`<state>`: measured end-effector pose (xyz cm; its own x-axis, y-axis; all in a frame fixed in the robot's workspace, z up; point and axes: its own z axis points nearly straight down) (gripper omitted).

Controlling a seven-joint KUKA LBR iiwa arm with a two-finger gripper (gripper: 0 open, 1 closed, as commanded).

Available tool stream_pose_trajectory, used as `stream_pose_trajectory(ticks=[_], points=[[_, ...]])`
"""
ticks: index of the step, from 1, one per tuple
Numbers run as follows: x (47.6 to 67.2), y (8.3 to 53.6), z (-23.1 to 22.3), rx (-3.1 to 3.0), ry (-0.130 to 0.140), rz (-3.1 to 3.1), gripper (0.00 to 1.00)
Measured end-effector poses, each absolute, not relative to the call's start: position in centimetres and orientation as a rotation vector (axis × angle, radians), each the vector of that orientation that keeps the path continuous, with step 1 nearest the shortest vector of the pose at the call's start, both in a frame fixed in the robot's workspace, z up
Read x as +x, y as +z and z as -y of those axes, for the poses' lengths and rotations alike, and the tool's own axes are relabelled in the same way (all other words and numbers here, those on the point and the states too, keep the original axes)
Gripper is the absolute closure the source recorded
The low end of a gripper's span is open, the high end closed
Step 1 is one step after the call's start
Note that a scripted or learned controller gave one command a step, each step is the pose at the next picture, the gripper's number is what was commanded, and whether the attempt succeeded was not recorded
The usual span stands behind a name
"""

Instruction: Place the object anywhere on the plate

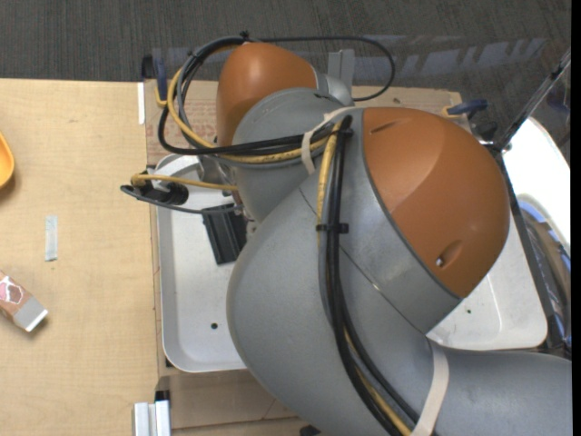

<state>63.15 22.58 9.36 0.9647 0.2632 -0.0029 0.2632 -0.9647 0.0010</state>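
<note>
End effector (221, 232) state cannot be told; the arm (363, 271) hides most of the bin (186, 334).

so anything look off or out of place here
Nothing is spilled or broken. The odd part is the arm: it looms over the white bin, hiding most of it. Small items lie outside the bin on the wooden surface: an orange thing at the left edge, a grey strip and a small packet.
</note>
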Motion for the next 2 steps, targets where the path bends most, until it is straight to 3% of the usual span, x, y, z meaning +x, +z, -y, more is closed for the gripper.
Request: stream_pose_trajectory(ticks=[1, 2], points=[[60.71, 23.25, -18.74, 3.124, -0.004, -0.305, 0.0], [60.72, 23.25, -18.73, 3.124, -0.003, -0.305, 0.0]])
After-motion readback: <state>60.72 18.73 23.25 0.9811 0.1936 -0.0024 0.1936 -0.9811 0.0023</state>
